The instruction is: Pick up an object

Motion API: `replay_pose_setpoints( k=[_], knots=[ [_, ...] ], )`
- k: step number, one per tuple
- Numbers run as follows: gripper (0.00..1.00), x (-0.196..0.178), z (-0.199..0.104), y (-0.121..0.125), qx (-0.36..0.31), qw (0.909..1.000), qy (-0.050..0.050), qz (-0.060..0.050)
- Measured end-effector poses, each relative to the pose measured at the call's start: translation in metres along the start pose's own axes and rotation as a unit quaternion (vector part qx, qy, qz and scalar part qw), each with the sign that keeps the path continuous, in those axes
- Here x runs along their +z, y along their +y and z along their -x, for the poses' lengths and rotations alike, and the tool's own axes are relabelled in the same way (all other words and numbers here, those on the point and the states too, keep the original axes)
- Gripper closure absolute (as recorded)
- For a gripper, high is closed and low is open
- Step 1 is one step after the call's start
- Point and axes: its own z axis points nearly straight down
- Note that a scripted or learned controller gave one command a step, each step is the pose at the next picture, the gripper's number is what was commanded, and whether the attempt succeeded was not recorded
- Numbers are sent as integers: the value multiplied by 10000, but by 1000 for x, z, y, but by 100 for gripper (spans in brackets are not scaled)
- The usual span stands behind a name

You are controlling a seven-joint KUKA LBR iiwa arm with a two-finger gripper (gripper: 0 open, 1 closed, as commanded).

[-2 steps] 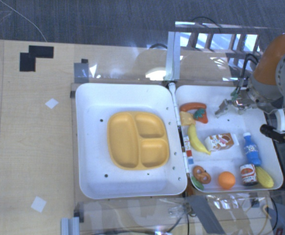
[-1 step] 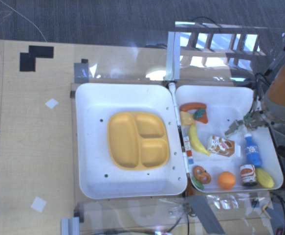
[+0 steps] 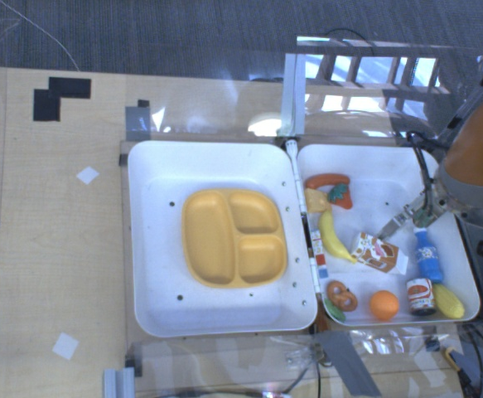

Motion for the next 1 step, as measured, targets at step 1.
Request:
replay_pose_setpoints(
  k=[1],
  knots=[
    [100,-15,2,4,-18,10000,-52,42]
  ],
)
